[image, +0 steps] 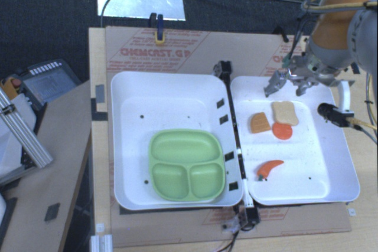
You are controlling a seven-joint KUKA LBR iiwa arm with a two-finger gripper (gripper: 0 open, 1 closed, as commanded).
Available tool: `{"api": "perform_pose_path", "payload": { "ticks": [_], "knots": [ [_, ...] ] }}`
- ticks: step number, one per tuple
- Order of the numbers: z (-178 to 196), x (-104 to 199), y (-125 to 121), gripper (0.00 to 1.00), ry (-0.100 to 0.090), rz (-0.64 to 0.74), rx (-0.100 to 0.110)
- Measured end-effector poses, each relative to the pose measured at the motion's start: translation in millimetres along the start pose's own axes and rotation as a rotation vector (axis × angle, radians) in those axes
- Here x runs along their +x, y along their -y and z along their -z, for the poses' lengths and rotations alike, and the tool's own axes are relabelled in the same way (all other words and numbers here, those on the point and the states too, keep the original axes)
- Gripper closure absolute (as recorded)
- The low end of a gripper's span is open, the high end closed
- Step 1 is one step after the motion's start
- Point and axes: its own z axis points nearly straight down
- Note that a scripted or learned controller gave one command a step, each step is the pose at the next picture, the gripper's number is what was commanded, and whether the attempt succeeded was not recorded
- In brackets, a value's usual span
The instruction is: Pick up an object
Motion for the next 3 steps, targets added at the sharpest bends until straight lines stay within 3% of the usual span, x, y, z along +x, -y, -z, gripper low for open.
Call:
{"api": "perform_pose_path", "payload": {
  "ticks": [1,3],
  "knots": [
    [8.1,0.3,-2.8,0.00,0.001,0.002,-0.013],
    [-102.0,-6.3,-7.8,0.00,0.002,0.001,-0.011]
  ]
}}
